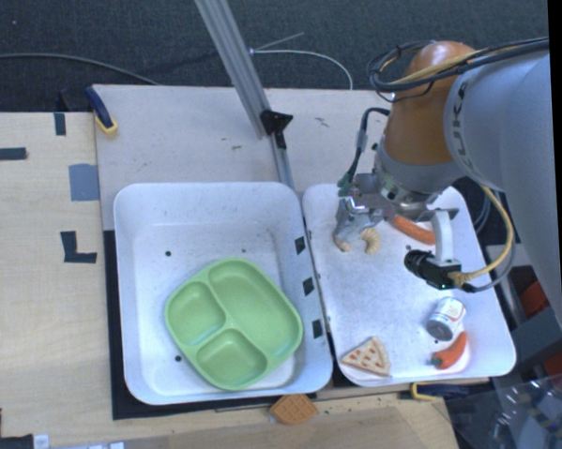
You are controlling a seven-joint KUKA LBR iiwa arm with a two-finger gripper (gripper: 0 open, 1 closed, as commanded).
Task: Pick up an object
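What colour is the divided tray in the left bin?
Light green, plain with no pattern. The divided tray shows clearly in the camera view.

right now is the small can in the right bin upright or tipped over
Tipped over: the can lies on its side on the right bin floor, beside the carrot.

A pale wooden bench (41, 297) is stretching away to the left of my gripper, carrying grey tape marks (83, 180). Dark carpet (111, 35) is showing beyond it, with a thin cable (56, 60) lying across.
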